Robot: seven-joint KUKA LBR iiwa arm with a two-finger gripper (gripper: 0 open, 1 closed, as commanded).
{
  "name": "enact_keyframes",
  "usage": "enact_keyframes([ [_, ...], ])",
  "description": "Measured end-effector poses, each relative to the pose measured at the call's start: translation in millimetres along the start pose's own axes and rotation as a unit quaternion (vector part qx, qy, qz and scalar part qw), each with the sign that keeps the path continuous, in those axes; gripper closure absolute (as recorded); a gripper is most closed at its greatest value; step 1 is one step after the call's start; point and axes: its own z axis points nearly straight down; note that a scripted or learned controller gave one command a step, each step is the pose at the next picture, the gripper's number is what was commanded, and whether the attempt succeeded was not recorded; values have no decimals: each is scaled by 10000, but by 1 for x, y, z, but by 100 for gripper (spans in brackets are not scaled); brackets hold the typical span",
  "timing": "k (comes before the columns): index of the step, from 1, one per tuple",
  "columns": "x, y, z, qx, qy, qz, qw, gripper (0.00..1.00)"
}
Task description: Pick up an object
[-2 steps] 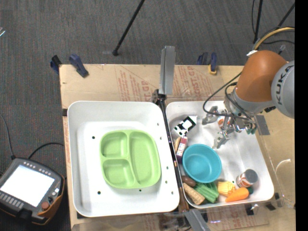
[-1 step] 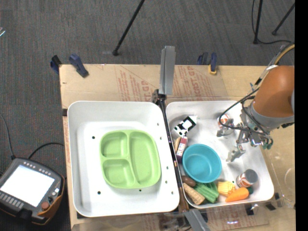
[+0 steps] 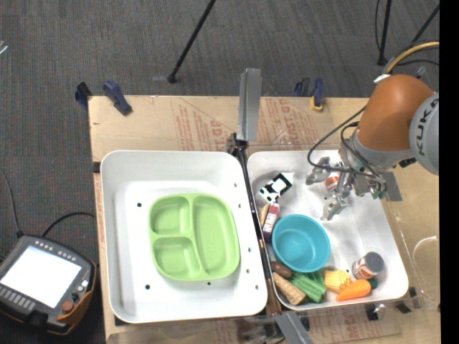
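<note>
From above, the gripper (image 3: 337,205) hung low over the upper part of the right bin (image 3: 391,231), its fingers pointing down at bare white floor. I could not tell whether they were released or clenched; the wrist hardware blurred together there. Nothing showed between them. The nearest object, a blue bowl (image 3: 301,242), sat just below and left of the tips, apart from them. A black-and-white box (image 3: 275,186) lay to the left by the bin's wall. Along the near edge crowded a small can (image 3: 368,265), a carrot (image 3: 353,289) and some green toy vegetables (image 3: 310,287), partly overlapping. The left bin (image 3: 115,192) held a green divided tray (image 3: 193,236).
</note>
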Motion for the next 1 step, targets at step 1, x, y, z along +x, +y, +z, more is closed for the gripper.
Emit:
enact_keyframes([
  [1,-1,16,0,1,7,18,10000,0],
])
